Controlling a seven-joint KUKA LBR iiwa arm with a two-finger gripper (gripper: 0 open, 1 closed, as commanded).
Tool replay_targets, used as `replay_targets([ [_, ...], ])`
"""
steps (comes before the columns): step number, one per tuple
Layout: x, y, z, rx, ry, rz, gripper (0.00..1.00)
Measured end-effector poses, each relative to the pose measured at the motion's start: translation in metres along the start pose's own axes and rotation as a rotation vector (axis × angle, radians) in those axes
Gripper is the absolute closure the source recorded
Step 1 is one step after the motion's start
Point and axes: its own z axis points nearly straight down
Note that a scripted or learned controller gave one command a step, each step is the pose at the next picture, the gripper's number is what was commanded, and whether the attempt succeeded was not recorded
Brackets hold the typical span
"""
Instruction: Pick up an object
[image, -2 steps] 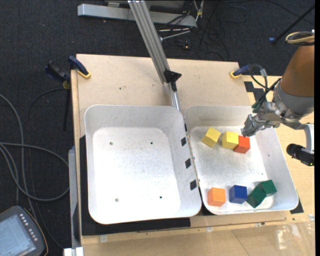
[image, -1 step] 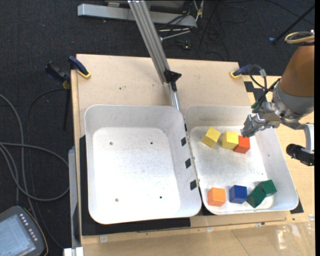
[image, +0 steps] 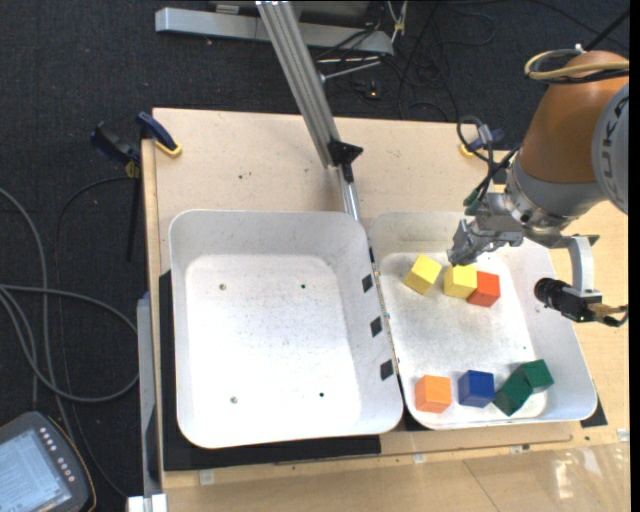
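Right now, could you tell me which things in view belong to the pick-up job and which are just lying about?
Part of the job:
gripper
yellow blocks
red-orange block
orange block
blue block
green blocks
right bin

Lying about:
left bin
blue and yellow clamps
metal pole
cables on the floor

Arm cut off at right edge; jaws' opening can't be told.
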Motion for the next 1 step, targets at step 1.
replay_targets([
  [1, 0.0638, 0.0, 0.0018, 0.003, 0.001, -0.002, 1.0],
])
